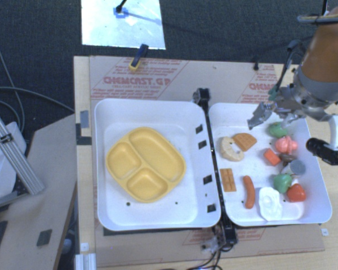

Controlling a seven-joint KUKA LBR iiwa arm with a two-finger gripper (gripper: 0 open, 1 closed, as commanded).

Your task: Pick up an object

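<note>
Gripper (261, 116) parked over the right bin's (321, 207) upper edge, grip state can't be told.
Toy food's crowded there; a yellow tray (145, 163) is held in the left bin (110, 114).

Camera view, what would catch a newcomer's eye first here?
The yellow divided plate sits alone in the left bin. The right bin holds a scatter of toy food: a sausage, a cracker, a tomato. Over that bin's far edge hangs the arm's hand, nothing visibly between its fingers.
</note>
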